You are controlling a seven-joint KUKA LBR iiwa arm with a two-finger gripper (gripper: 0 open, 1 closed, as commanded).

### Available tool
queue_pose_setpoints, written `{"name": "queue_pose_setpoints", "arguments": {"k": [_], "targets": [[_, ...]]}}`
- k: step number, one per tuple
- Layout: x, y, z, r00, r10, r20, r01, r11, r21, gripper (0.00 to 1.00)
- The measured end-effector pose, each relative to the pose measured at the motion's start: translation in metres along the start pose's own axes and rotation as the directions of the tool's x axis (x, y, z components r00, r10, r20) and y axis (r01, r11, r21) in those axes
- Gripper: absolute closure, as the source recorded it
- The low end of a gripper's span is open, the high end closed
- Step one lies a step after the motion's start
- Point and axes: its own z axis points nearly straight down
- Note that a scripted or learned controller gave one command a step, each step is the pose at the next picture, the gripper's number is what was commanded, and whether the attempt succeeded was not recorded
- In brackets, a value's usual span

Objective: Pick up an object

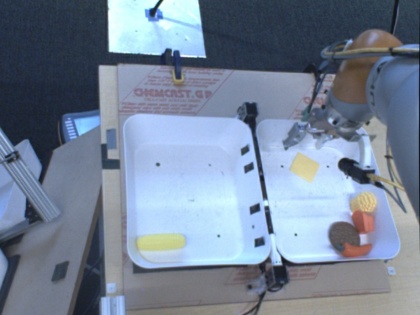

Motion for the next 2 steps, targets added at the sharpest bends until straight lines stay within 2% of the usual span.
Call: {"name": "queue_pose_setpoints", "arguments": {"k": [1,2], "targets": [[-0.026,0.009,-0.051,1.0,0.011,0.007,-0.011,1.0,-0.01,0.0],[-0.077,0.007,-0.054,1.0,0.014,0.008,-0.014,1.0,-0.008,0.0]]}}
